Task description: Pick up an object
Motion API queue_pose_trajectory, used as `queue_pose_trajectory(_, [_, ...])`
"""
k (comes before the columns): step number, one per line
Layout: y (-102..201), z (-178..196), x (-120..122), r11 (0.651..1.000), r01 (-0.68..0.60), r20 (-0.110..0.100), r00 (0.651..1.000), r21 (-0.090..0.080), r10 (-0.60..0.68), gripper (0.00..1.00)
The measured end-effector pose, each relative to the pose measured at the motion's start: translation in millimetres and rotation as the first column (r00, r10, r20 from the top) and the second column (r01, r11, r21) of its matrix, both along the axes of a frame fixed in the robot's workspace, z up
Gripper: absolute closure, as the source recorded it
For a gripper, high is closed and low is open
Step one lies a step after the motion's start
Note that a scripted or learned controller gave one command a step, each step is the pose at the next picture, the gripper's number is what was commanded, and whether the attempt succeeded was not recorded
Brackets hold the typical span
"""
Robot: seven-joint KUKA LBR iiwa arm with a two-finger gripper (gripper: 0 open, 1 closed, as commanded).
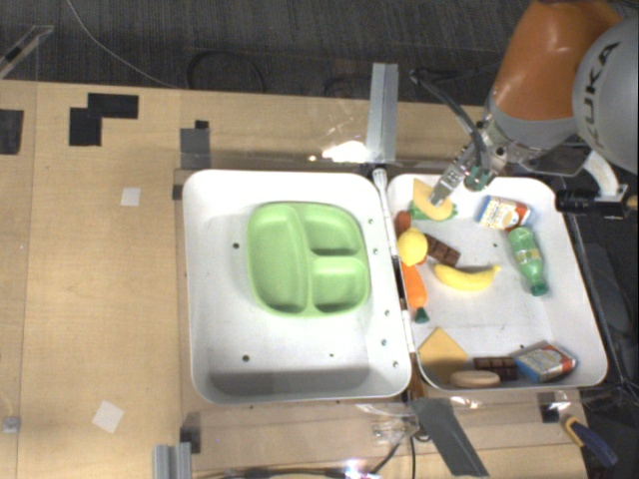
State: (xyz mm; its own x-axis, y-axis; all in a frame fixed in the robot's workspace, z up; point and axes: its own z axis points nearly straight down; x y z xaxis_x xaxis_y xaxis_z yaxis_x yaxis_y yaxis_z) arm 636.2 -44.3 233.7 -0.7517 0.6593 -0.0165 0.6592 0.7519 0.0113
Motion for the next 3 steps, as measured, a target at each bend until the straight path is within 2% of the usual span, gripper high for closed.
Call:
queue_pose_trajectory(1, [23.1, 36.6, 20.7, 0.991, 0.134, -0.011, 0.991, 0.004, -0.134, 1.0])
queue_pose_trajectory(2, [20.9, 37.2, -94.9, 0.928, 0.373, -0.014, 0.928, 0.005, -0.373, 1.0])
queue_pose_trajectory(3, [86.9, 9.4, -41.1, 0.946, 0.325, -0.018, 0.946, 0.005, -0.325, 1.0])
